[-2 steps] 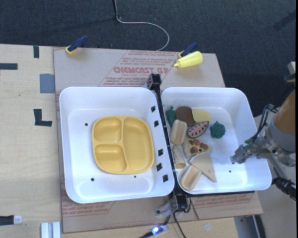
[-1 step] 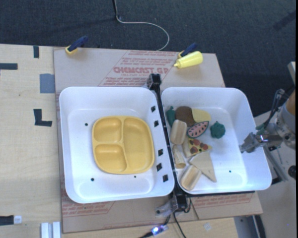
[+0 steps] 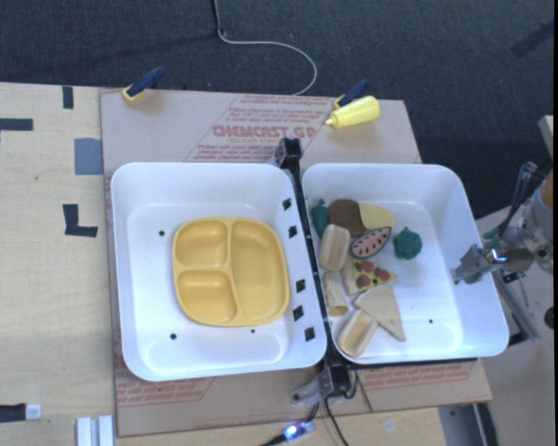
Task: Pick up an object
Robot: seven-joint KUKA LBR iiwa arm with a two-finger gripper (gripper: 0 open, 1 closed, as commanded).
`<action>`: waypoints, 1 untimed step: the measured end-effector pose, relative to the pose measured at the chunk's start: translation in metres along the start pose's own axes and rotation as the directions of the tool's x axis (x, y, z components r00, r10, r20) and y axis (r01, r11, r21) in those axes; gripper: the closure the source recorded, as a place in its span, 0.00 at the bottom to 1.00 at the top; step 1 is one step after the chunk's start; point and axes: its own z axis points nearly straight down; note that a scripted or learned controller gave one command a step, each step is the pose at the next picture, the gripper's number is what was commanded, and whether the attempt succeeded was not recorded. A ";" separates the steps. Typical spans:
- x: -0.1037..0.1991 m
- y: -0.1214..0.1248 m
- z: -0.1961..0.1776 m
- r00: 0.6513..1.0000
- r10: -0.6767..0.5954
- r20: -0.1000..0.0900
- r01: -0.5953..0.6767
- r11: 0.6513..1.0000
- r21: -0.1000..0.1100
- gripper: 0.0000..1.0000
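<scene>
The right bin (image 3: 446,193) holds a cluster of toy foods against its left side: a watermelon slice (image 3: 370,242), a pizza slice (image 3: 371,273), a brown piece (image 3: 345,215), a tan bread piece (image 3: 334,246), a cheese wedge (image 3: 384,312), another bread piece (image 3: 356,332) and a green piece (image 3: 407,243). My gripper (image 3: 471,268) hangs at the bin's right rim, well right of the foods, with nothing seen in it. The arm's wrist (image 3: 525,240) shows at the right edge.
The left bin (image 3: 130,212) holds a yellow divided plate (image 3: 231,271). A yellow clamp (image 3: 355,111) and a blue-and-yellow clamp (image 3: 142,84) sit on the cardboard behind the bins. A white cable (image 3: 260,45) loops across the dark floor at the back.
</scene>
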 end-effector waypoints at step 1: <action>0.047 0.023 0.008 1.000 -0.004 -0.002 0.004 1.000 0.002 1.00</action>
